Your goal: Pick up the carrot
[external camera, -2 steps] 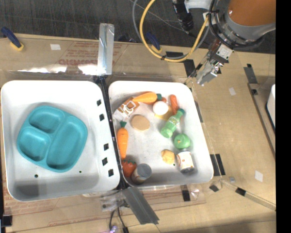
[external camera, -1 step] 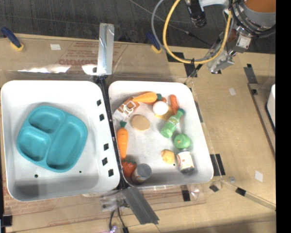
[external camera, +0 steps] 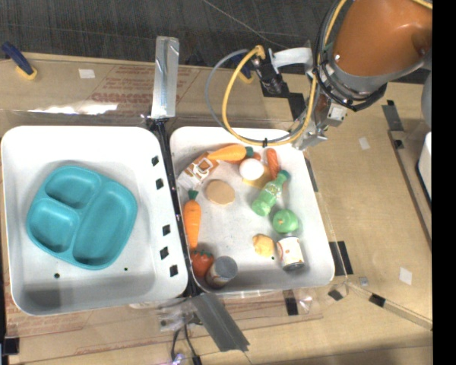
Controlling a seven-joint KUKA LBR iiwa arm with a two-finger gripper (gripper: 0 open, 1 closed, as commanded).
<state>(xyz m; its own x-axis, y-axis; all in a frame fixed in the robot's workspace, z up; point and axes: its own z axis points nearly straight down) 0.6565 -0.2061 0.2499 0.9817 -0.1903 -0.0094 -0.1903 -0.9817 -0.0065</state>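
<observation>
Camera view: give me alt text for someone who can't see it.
The gripper hangs over the right bin's far right corner, away from the carrot lying along that bin's left wall among other toy foods. The left bin holds a teal divided plate.

**Bins and clutter**

A teal tray (external camera: 80, 217) sits in the left bin (external camera: 15, 150). The right bin (external camera: 315, 226) at frame centre holds a green bottle (external camera: 267, 194), green apple (external camera: 286, 220), can (external camera: 292, 253), tan disc (external camera: 220, 193) and white ball (external camera: 251, 170).
</observation>
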